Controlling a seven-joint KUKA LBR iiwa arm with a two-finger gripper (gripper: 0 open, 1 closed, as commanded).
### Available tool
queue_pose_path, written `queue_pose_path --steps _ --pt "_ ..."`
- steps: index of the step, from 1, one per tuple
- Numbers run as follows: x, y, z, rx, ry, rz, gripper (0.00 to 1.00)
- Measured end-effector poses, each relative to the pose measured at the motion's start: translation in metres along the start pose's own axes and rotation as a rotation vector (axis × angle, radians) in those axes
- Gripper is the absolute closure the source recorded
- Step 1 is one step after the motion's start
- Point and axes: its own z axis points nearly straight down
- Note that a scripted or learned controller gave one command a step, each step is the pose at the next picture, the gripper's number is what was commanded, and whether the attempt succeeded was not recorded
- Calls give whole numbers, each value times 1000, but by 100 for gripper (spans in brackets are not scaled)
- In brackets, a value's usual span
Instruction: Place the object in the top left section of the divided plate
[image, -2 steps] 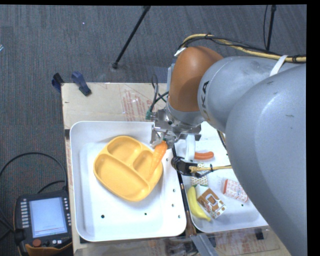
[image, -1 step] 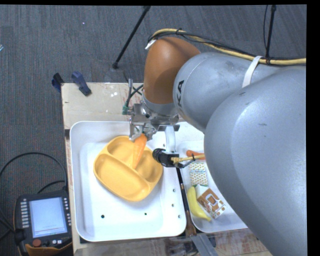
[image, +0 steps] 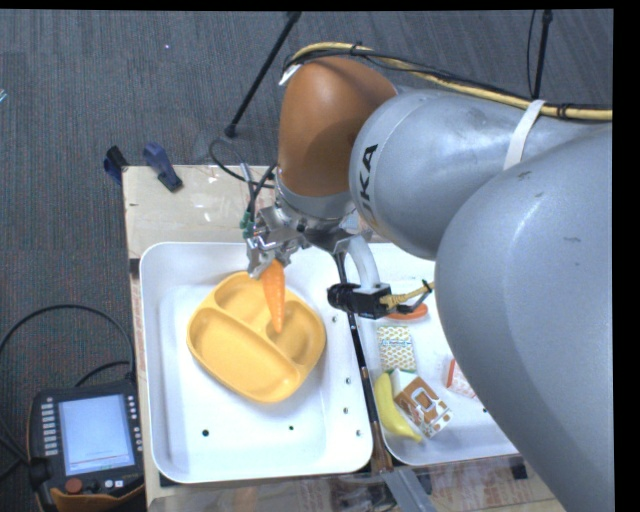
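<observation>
A yellow divided plate (image: 232, 350) lies tilted in the left white bin (image: 170, 420). An orange carrot (image: 273, 298) hangs point-down over the plate's upper right part, roughly above the ridge between its two smaller sections. My gripper (image: 266, 252) is right above the carrot and shut on its top end. Whether the carrot's tip touches the plate, I cannot tell. The grey arm and its orange band cover the back of both bins.
The right bin (image: 470, 445) holds a banana (image: 392, 412), a small brown-and-white carton (image: 424, 406), a white patterned packet (image: 396, 347) and a red-and-white item (image: 458, 378) partly under the arm. A blue clamp (image: 161, 166) sits on the bench's back left corner.
</observation>
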Motion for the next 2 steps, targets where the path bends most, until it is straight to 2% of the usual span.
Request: queue_pose_path --steps 1,2 --pt "-7 -2 22 3 1 -173 100" --pt "0 -5 -12 0 0 -255 100"
